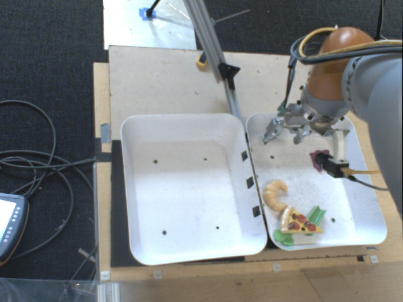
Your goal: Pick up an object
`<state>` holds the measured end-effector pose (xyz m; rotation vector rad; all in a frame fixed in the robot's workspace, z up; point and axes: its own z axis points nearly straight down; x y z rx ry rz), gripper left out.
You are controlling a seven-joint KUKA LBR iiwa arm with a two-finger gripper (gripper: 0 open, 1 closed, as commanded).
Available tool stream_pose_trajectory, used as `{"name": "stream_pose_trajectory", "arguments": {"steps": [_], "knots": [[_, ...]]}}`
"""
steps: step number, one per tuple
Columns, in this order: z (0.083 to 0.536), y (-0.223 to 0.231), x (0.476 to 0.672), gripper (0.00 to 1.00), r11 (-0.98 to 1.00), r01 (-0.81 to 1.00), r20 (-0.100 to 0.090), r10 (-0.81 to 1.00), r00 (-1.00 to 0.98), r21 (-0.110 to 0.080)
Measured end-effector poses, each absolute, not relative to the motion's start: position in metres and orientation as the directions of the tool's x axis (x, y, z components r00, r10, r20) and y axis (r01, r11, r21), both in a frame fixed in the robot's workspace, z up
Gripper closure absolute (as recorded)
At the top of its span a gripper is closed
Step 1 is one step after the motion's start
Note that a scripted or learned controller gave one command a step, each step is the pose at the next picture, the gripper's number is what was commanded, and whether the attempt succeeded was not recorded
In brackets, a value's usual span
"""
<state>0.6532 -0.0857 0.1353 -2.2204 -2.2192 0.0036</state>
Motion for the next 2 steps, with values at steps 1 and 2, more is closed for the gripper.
{"name": "stream_pose_trajectory", "arguments": {"steps": [1, 2], "knots": [[0.149, -0.086, 0.655, 1.0, -0.001, 1.0, 0.0, 1.0, 0.001, 0.004], [0.196, -0.079, 0.658, 1.0, 0.005, 1.0, 0.0, 1.0, -0.005, 0.007]]}}
